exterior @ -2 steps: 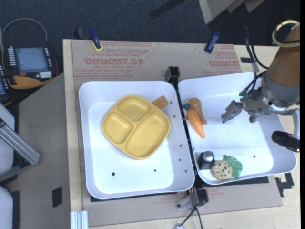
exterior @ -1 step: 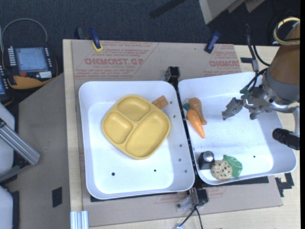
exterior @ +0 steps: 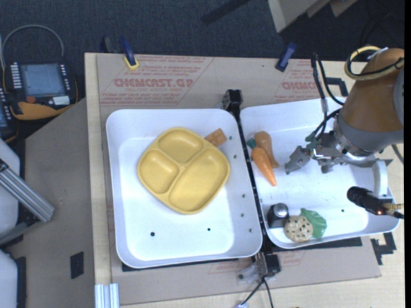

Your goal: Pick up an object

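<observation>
The metal gripper [exterior: 300, 160] hangs spread over the smooth right bin [exterior: 334, 210], beside a tapered carrot [exterior: 264, 165]; a round, speckled cookie [exterior: 298, 228] lies nearby.

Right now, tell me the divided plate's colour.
Pale yellow divided plate, seen in the camera view.

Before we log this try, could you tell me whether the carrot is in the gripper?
No: the carrot lies on the right bin's floor, apart from the gripper.
</observation>
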`<action>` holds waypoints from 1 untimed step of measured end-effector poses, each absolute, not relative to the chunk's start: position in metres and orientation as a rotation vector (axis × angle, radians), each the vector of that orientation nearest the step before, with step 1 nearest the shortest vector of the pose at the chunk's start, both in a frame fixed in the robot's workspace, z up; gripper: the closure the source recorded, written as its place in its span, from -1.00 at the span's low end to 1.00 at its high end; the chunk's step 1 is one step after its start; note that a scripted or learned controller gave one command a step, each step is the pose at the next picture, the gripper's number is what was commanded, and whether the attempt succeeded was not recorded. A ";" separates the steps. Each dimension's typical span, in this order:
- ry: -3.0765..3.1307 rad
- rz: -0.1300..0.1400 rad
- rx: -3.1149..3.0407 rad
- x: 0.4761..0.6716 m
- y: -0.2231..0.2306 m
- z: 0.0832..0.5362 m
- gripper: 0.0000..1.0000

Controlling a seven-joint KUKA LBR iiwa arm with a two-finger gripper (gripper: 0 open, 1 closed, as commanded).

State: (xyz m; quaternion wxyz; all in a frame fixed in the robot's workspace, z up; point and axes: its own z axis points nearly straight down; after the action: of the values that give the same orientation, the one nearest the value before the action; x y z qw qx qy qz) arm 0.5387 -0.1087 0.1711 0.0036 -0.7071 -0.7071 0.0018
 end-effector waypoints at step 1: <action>-2.214 0.006 -2.218 0.533 -0.113 0.109 -1.00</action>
State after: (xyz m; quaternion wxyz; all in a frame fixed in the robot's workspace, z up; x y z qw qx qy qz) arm 0.5326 -0.1129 0.1094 0.0037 -0.7077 -0.7065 0.0020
